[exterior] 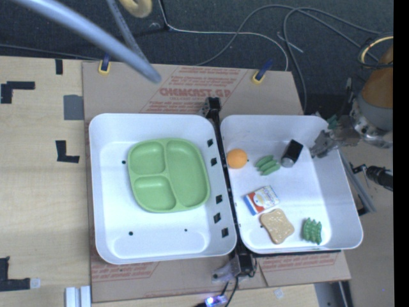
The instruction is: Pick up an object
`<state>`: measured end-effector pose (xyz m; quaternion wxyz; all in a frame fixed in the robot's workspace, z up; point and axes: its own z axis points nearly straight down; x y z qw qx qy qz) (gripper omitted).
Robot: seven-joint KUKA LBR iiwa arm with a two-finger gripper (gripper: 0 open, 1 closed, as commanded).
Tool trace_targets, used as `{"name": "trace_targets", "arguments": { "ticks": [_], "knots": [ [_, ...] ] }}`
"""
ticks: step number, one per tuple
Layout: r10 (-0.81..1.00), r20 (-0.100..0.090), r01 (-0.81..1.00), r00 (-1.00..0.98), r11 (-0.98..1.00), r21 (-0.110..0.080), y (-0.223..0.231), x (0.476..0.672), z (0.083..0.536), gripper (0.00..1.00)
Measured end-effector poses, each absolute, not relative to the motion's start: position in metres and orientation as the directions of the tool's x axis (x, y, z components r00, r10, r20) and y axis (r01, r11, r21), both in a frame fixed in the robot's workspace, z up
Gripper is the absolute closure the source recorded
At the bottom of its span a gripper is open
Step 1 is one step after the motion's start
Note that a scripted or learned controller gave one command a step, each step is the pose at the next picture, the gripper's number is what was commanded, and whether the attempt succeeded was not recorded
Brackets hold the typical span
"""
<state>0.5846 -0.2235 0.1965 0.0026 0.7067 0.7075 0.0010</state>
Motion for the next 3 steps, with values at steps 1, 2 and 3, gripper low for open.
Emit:
{"name": "trace_targets", "arguments": {
  "ticks": [1,2,3],
  "knots": [
    [1.0,-0.002,1.0,-0.002,0.002,0.004,-0.222,0.587,0.239,1.0],
    [1.0,-0.001,1.0,-0.002,0.002,0.003,-0.222,0.587,0.291,1.0],
    [1.0,0.001,1.0,-0.004,0.004,-0.003,-0.173,0.573,0.273,1.0]
  ]
}}
